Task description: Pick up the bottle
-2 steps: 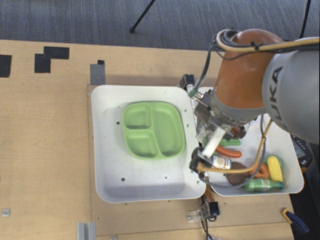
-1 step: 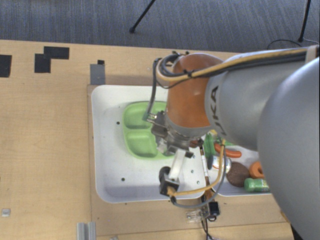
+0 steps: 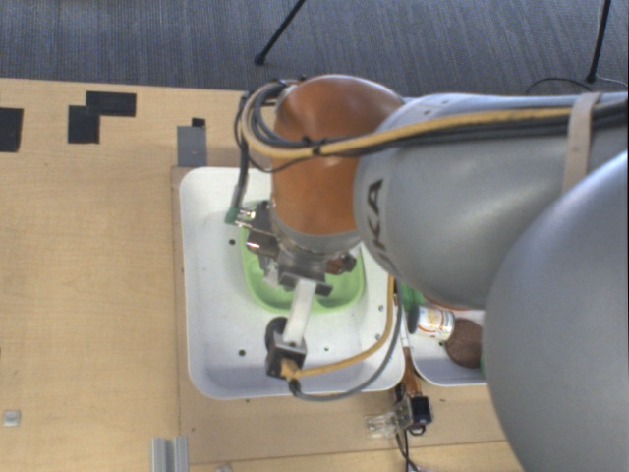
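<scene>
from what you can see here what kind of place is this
Most likely a robotics lab test bench rather than a home or shop: a grey KUKA arm reaches over a shallow white bin set into a plywood bench, with grey carpet behind.

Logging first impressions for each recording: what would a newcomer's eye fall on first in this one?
The big grey arm with its orange band fills the right and middle, reaching over the left bin. Under its wrist lies something bright green, mostly covered. In the right bin, beside the arm, a small clear object and a brown lump peek out.
</scene>
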Robot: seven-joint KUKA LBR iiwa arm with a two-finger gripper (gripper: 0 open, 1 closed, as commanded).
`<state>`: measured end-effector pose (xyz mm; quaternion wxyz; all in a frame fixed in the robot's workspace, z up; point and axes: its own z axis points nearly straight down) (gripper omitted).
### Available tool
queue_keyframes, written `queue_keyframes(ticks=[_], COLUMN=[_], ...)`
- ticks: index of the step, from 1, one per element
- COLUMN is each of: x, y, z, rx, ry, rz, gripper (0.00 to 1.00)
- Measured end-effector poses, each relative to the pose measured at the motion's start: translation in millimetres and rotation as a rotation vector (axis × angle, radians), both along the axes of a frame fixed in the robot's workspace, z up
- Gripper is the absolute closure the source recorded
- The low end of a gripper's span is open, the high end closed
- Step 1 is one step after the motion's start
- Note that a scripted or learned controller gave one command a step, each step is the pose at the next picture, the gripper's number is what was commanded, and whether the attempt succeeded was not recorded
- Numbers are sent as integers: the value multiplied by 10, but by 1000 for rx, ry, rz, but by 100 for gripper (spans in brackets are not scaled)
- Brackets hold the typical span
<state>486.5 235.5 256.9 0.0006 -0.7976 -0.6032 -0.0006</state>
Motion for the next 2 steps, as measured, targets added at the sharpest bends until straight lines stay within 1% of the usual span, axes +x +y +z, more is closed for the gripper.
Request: queue_keyframes(ticks=[1,2], x=[3,-1], y=[-584,0], z=[212,292], rx=[-1,0], ry=[0,1], rz=[-178,-221], gripper=[100,100])
